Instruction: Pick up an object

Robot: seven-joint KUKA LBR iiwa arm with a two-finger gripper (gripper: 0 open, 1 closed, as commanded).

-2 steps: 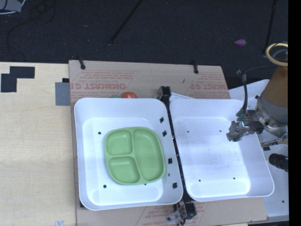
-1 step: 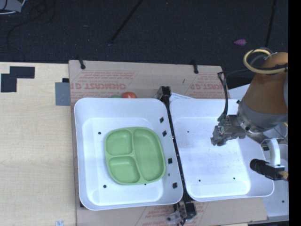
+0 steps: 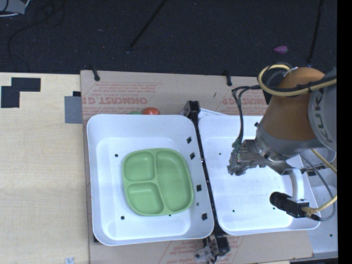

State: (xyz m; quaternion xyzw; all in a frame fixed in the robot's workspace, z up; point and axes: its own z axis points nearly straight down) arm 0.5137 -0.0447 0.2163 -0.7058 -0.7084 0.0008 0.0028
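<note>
One green plate (image 3: pixel 158 181) lies flat on the floor of the left bin (image 3: pixel 104 142), slightly toward that bin's right half. It is pale green, rounded-rectangular, and moulded into three compartments: two smaller ones on the far-left and near-left, one longer one along the right side. Raised ridges separate the compartments. The plate touches no bin wall.

At the far rim of the left bin, a small red-orange object (image 3: pixel 150 111) sits just outside the wall, with a trace of green beside it; its identity cannot be determined.

Both bins rest on a brown cardboard sheet (image 3: pixel 165 89). Red printing on the cardboard appears upside down from this position and reads roughly "CHEMCRST"; the remaining characters are too blurred to read. Further faint red print shows on the near edge of the sheet and is illegible.

The right bin (image 3: pixel 242 213) adjoins the left bin along a black divider with clips. The claw (image 3: pixel 237 165) hangs over the right bin's middle, well apart from the plate. Whether the claw is released or clenched cannot be determined from this angle. The arm (image 3: pixel 291 114) carries its orange band above the wrist, with cables looped around it.

The pale wooden tabletop (image 3: pixel 38 175) extends to the left, marked with black and grey patches.
</note>
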